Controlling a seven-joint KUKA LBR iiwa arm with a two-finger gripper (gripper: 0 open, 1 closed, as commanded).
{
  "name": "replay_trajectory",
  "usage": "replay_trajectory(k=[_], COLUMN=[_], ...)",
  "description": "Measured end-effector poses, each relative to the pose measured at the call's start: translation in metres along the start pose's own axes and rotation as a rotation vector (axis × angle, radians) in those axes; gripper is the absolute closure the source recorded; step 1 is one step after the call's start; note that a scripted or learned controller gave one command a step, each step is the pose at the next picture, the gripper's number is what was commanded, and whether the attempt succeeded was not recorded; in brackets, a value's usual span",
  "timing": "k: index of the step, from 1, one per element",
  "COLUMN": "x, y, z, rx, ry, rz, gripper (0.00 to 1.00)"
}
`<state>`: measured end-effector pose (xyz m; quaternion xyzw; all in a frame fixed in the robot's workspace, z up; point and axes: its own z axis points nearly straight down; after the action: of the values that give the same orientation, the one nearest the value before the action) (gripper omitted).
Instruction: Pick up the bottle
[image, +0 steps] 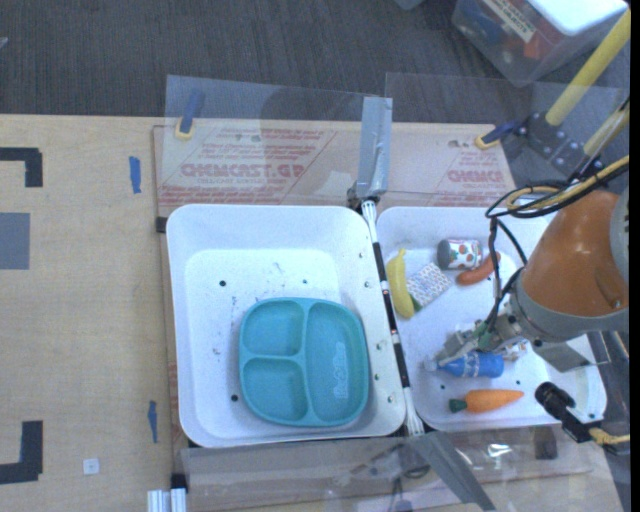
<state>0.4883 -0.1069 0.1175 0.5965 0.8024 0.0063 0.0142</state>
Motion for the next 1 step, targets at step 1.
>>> replay_trajectory(k=[1], x=[-0.0305], y=[-0.0005], z=[0.01], rx=[-0.022], ry=[-0.002], rz=[-0.089], gripper=[0.0])
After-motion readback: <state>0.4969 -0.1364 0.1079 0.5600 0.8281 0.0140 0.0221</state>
